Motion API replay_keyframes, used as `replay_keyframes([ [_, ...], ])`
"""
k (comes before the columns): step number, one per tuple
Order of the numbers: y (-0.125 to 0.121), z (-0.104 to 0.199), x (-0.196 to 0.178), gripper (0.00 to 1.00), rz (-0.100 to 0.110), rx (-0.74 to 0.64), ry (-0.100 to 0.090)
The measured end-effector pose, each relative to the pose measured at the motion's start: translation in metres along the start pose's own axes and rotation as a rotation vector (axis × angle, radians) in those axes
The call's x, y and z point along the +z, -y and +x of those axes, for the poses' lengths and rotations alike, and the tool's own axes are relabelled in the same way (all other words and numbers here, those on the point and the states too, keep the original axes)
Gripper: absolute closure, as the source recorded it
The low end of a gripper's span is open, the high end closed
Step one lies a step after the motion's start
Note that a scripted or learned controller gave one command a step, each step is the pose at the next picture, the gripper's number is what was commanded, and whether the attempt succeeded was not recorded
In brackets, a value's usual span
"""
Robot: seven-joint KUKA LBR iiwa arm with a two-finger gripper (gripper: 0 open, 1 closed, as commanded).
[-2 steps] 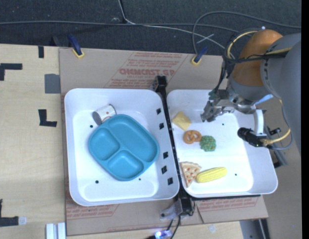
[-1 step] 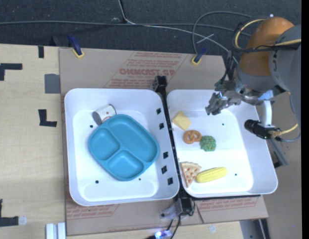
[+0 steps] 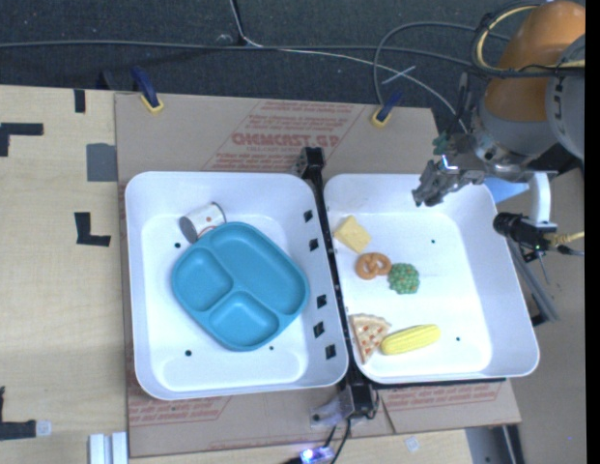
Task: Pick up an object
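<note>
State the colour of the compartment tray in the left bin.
Blue, the moulded compartment tray, plain in the camera view.

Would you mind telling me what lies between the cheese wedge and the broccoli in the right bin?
In the camera view, a pretzel lies between the cheese wedge and the broccoli, close beside the broccoli.

The cardboard sheet (image 3: 280, 138) under the two bins carries red printed lettering, seen upside down from this view. The characters are too blurred to read. More red print lies along its lower edge, also unreadable. No other text, number or brand is legible.
</note>
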State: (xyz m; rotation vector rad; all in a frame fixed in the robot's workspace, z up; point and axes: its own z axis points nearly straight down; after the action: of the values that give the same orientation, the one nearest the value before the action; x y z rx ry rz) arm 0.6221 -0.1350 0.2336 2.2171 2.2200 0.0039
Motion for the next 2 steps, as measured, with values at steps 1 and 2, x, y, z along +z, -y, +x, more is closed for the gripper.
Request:
replay_keyframes([
  [1, -0.004, 0.046, 0.01, 1.0, 0.006, -0.003, -0.001],
  [2, -0.006, 0.094, 0.019, 1.0, 0.006, -0.003, -0.001],
])
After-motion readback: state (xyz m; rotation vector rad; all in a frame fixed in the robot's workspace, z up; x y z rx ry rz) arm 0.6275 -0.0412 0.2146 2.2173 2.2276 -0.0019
